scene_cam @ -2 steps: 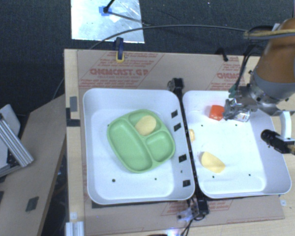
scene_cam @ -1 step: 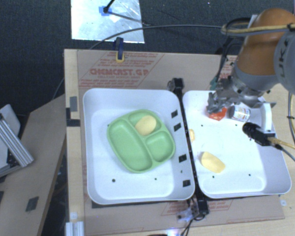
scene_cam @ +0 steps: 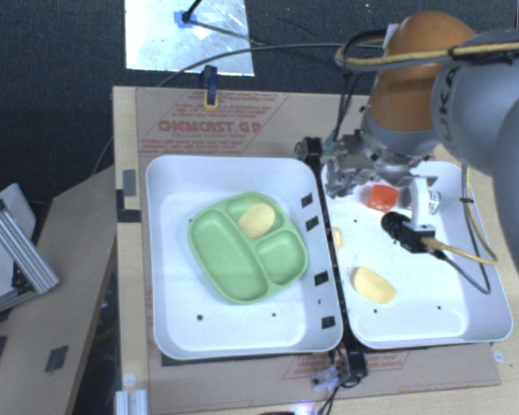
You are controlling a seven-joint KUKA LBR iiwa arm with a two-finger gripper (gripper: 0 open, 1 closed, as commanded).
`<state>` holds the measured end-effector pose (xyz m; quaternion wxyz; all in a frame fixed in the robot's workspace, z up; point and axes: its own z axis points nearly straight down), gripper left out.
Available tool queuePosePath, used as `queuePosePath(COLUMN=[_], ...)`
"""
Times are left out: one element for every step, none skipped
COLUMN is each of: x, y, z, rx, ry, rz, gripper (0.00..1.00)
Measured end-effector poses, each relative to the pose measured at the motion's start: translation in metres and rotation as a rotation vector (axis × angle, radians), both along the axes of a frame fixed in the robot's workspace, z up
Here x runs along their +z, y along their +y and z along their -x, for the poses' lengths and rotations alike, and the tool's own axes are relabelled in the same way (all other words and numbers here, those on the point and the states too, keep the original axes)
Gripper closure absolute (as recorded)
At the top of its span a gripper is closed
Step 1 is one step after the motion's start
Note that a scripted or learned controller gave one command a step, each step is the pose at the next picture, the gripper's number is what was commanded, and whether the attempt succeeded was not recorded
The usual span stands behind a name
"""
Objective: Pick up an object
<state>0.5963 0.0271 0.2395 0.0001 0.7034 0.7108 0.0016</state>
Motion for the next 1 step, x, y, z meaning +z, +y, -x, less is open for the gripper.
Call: queuePosePath(x=[-0.0067], y=[0.0414], z=[-0.0119], rx=[-0.002], ry=[-0.001], rz=[0.001], gripper=[1.0])
